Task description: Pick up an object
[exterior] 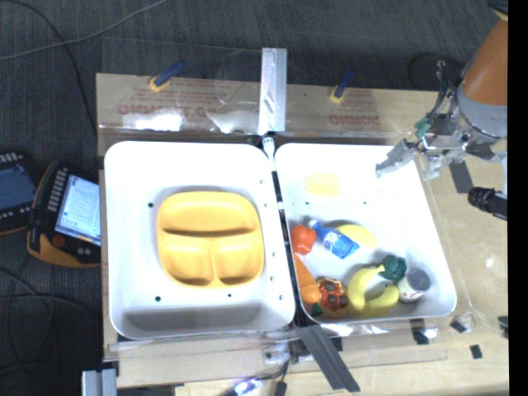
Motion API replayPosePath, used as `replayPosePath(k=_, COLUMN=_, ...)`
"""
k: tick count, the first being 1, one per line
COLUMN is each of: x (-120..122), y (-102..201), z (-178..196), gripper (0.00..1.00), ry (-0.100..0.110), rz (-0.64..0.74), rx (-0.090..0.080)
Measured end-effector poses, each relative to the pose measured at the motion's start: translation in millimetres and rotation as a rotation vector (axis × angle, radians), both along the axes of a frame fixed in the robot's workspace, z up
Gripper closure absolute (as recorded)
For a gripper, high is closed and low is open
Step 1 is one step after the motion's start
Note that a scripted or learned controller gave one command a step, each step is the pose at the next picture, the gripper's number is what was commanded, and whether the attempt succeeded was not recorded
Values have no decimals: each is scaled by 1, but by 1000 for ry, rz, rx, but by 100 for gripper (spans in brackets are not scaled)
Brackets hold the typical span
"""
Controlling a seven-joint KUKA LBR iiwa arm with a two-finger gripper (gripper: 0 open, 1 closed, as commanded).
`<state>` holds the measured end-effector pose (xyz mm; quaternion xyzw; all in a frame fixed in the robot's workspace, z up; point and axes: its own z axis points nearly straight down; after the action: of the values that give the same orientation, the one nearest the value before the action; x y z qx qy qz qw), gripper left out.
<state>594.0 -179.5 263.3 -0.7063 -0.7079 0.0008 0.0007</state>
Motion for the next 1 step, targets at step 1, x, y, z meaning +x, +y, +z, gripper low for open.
replayPosePath(k=1, x=-80, y=51, z=-99, gripper=0, ry=2, rz=6, rx=1)
